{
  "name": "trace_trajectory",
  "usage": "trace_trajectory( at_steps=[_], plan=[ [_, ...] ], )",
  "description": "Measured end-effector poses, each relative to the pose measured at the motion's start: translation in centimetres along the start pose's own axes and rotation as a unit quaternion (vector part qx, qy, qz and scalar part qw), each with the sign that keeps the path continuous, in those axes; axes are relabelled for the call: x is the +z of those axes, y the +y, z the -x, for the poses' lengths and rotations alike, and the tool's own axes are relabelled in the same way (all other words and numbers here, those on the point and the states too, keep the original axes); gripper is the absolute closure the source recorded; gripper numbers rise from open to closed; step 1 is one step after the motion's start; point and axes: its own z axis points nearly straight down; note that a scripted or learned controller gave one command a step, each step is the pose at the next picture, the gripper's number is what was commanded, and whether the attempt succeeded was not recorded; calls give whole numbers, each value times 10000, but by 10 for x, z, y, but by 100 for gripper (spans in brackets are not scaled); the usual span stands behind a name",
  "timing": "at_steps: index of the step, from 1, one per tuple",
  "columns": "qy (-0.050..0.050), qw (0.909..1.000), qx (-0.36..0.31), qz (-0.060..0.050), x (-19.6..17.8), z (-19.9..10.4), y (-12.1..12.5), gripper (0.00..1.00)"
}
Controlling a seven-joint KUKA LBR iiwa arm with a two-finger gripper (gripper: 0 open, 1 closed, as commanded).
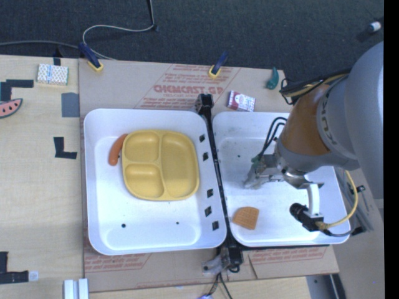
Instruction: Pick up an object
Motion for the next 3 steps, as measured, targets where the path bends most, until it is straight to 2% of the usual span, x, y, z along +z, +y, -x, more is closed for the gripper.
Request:
trace_trajectory(
  at_steps=[1, 2, 3],
  plan=[
    [1, 10000, 1, -1, 0, 0, 0, 0],
    [8, 10000, -2, -8, -9, -1, 0, 100],
    [9, 10000, -1, -8, -9, -1, 0, 0]
  ],
)
